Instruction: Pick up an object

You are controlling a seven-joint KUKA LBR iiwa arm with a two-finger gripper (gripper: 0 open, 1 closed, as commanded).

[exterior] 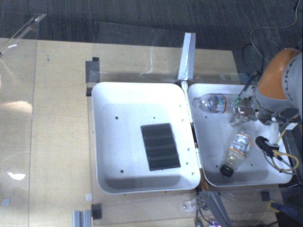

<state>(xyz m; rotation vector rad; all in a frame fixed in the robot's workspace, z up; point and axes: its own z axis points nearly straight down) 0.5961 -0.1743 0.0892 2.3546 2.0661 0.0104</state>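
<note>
Overhead, pale wooden bench (pixel 52 126), two white bins (pixel 109 126), dark carpet (pixel 118 4), gripper (pixel 238 111) state unclear.

The grey arm (pixel 279 86), orange-banded, reaches in from the right, its end effector (pixel 240 111) lowered.

Left bin (pixel 106 126) holds a black ribbed pad (pixel 160 146) — right bin (pixel 208 171) two clear bottles (pixel 215 103) (pixel 235 152), arm (pixel 277 86) above.
</note>
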